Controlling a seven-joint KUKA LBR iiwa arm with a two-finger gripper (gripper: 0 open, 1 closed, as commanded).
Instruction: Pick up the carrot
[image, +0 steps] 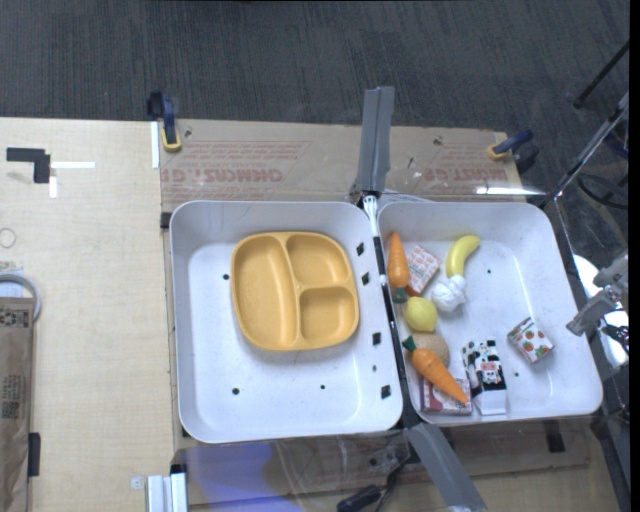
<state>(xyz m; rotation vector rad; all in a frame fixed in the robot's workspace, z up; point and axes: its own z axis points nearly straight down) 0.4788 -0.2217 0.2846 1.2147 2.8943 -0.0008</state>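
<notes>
Two orange carrots lie in the right bin (560, 400). One carrot (398, 261) rests along the bin's left wall near the back, green end pointing forward. The other carrot (440, 375) lies slanted at the front left, partly on a flat packet (432, 398). My gripper (598, 312) sits at the right edge of the view, just outside the right bin's right rim and far from both carrots. Nothing is seen in it.
Also in the right bin are a banana (460, 254), a lemon (421, 314), a white crumpled item (449, 293), a small snack pack (422, 268), a cow-print carton (487, 372) and a small fruit box (531, 341). A yellow divided plate (295, 290) sits in the left bin (200, 400).
</notes>
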